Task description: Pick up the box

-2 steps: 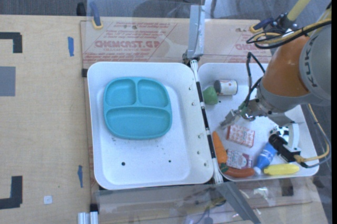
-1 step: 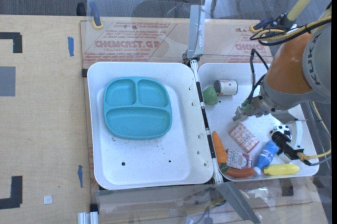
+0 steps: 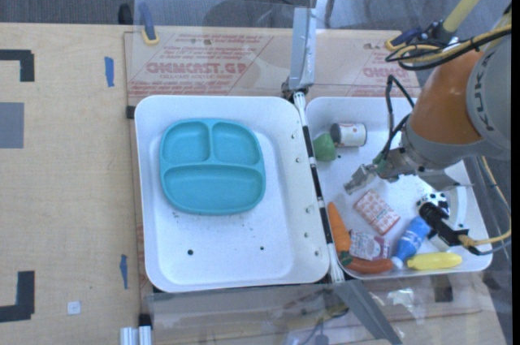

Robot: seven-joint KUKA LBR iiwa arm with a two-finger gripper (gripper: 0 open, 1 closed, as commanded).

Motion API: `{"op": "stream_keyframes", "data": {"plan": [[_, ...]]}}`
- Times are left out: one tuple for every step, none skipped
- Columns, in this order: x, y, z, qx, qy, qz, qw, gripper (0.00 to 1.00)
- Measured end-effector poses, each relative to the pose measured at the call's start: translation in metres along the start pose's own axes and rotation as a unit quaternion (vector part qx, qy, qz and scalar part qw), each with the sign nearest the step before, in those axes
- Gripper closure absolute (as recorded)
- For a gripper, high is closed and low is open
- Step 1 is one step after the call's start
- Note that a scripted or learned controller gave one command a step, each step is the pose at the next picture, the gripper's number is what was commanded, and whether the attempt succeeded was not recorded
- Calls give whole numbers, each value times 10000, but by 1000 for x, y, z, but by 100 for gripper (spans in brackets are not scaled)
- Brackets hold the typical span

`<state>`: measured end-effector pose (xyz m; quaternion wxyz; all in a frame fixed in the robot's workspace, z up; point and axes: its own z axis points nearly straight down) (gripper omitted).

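I see the box, small, pink-checked, lying flat mid right bin, at five o'clock of my end effector. Its fingers appear parted, holding nothing. The box looks light, stiff cardboard; I'd pinch its long edges. Around it: carrot, blue bottle, banana, can. The left bin holds a teal divided plate.

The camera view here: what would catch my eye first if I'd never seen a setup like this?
Probably the turquoise tray with three compartments, lying alone in the left bin. Next, the grey arm with its orange band reaching in from the right, its tool hovering over the right bin. Below it sits a clutter of small things: a patterned box, a carrot, a blue bottle and a banana.
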<state>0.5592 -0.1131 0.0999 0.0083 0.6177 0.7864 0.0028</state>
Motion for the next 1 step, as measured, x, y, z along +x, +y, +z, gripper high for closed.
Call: {"op": "stream_keyframes", "data": {"plan": [[-6,-48,11,31,28,245,9997,0]]}}
